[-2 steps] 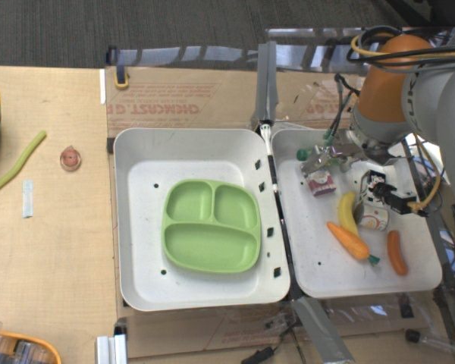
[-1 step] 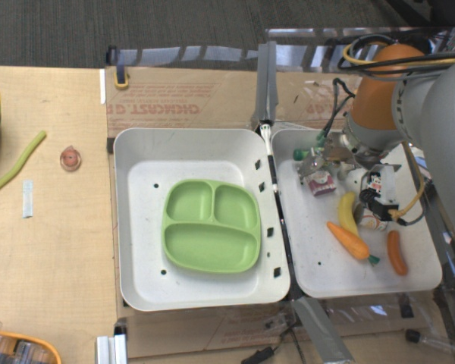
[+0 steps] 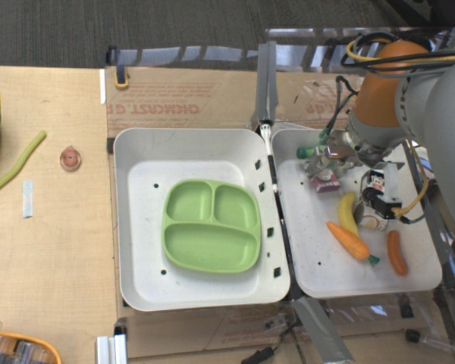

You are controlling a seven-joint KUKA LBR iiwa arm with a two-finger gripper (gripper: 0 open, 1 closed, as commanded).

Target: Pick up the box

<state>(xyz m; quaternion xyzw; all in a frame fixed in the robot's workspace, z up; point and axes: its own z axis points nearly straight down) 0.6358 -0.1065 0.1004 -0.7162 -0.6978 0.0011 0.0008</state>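
A small box (image 3: 327, 182), grey on top with a purple lower edge, lies in the upper left part of the right bin (image 3: 318, 268). My gripper (image 3: 322, 160) hangs right over the box's top, touching or nearly touching it, and hides part of it. The arm comes down from the upper right, its orange band just behind the wrist. The box rests on the bin floor.
In the right bin lie a yellow banana (image 3: 348, 211), an orange carrot (image 3: 350, 241), a small red-orange piece (image 3: 396, 253) and a white printed object (image 3: 374, 220), all right of the box. The left bin (image 3: 136, 203) holds a green divided plate (image 3: 211, 227).
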